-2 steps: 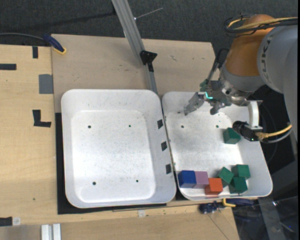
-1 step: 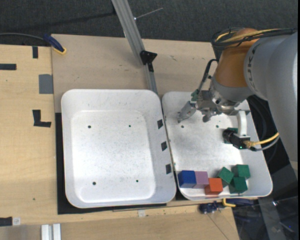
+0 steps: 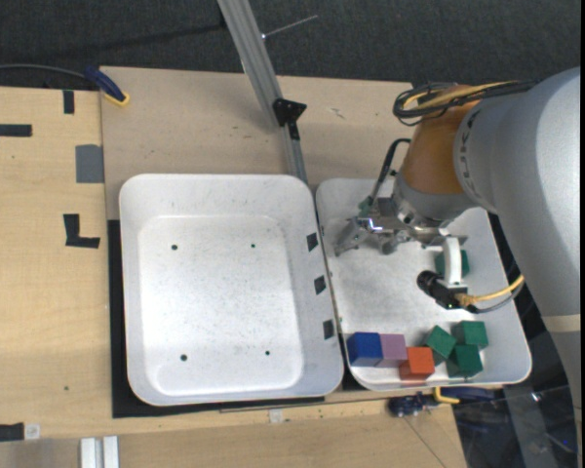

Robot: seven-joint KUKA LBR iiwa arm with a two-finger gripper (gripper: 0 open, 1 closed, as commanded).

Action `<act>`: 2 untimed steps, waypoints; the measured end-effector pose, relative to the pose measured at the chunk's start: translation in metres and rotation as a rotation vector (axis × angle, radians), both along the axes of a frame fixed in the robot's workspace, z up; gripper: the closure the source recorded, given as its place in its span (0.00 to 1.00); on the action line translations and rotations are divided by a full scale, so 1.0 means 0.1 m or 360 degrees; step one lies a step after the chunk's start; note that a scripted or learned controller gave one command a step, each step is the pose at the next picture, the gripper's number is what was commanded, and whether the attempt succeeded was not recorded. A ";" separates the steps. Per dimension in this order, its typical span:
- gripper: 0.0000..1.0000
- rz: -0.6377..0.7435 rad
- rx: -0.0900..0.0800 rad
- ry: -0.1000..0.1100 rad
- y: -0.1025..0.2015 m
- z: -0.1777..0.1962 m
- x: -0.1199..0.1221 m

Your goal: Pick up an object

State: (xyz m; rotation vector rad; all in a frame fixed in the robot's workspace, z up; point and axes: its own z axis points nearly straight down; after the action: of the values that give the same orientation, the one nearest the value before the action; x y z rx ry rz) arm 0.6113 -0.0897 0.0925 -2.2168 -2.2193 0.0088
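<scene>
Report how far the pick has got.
Done: the gripper has reached into the right bin. In hand: nothing shows between its fingers; it sits over bare floor at the bin's far end. Left: the blue block, purple block, orange block and green blocks lie ungrasped along the near edge.

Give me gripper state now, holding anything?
Gripper: low over the upper part of the right bin, nothing visible between its fingers; open or shut cannot be told. Blocks sit apart along the bin's near edge.
</scene>
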 end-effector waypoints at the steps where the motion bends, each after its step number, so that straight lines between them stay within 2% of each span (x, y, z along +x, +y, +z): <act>1: 1.00 0.0002 0.0001 -0.0007 0.01 0.13 0.01; 2: 1.00 -0.0001 0.0001 -0.0016 -0.04 0.58 -0.02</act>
State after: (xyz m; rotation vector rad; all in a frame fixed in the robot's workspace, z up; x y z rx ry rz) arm 0.6095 -0.0937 0.1505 -2.2224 -2.2232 -0.0029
